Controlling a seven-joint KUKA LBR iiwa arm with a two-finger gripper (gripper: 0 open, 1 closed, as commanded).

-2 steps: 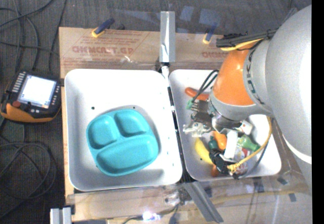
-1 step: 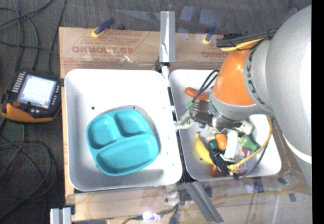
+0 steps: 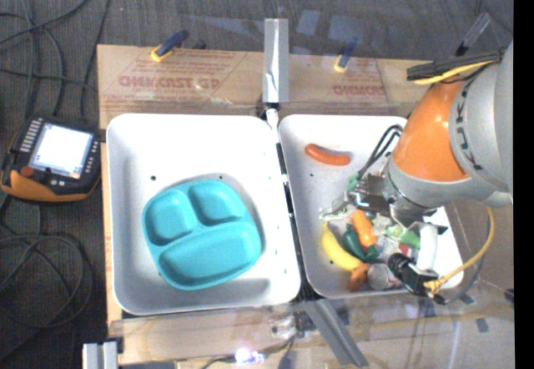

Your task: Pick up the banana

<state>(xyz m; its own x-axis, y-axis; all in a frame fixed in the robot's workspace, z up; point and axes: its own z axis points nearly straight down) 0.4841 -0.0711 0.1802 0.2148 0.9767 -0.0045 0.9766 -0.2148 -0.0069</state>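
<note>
Camera view: you see the banana (image 3: 336,248) in the right bin (image 3: 304,192), lower middle, long axis running upper-left to lower-right, curved, beside a carrot (image 3: 362,230). Gripper (image 3: 373,210) sits over the clutter just beside it; grip state cannot be told.

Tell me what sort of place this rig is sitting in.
Probably a robotics lab or test cell, not a kitchen. Loose cables trail over grey carpet, a teach pendant lies on the floor beside the bench, and two white bins hold toy food, such as a banana, and a blue divided plate.
</note>
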